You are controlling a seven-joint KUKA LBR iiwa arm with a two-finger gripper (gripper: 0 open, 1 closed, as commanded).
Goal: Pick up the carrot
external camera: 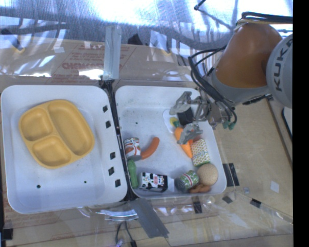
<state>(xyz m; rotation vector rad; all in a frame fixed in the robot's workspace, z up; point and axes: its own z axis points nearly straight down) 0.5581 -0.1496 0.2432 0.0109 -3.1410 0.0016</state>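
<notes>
My gripper (189,118) hangs low over the right bin (144,99), near its right wall. I cannot tell how it is set. The carrot (184,143) lies just beneath its tip, touching or nearly so, pointing toward the bin's front. A sausage (150,146) lies to its left, a checkered packet (200,152) just right of the carrot.

In the right bin (144,99), the carrot (184,142) lies at three o'clock under the gripper (188,118), the sausage (150,147) at its nine o'clock, while the tray (55,133) sits in the left bin (20,189).
</notes>
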